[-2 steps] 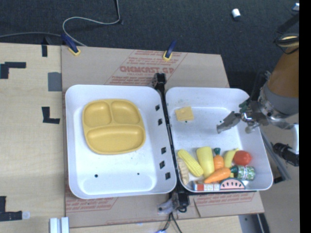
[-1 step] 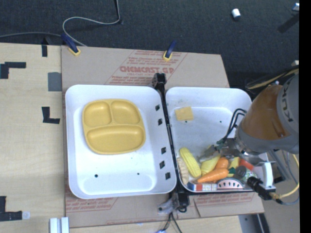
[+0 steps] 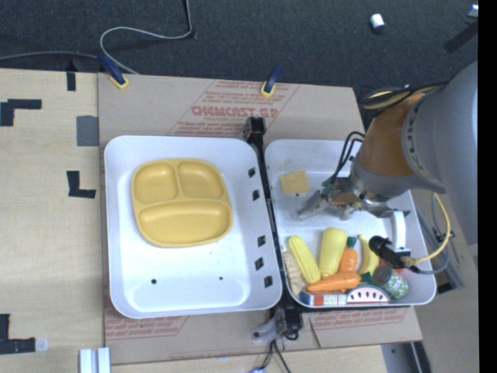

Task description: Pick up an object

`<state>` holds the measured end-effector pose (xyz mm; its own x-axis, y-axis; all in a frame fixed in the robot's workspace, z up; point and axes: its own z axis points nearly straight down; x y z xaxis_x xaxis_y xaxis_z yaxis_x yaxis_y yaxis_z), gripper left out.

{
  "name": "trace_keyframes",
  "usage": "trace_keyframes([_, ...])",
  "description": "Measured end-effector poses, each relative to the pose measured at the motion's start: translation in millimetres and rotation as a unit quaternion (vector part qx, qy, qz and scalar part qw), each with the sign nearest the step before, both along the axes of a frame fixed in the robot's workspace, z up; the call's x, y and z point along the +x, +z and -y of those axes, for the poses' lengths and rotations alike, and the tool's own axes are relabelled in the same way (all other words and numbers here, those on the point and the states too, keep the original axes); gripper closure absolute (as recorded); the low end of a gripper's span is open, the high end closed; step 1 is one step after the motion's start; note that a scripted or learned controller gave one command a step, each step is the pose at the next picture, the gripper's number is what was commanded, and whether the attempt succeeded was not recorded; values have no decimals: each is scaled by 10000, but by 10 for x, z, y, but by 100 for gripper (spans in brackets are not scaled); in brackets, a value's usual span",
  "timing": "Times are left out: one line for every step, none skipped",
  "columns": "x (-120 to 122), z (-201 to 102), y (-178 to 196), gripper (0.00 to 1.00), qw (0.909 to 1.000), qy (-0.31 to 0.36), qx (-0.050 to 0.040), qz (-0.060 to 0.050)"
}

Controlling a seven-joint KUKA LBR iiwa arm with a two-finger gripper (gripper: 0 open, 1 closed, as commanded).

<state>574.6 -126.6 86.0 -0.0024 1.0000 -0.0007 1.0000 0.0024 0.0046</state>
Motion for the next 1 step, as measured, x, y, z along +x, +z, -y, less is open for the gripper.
trace_keyframes([-192,-287,-4,0,10000,-7,-1,-13])
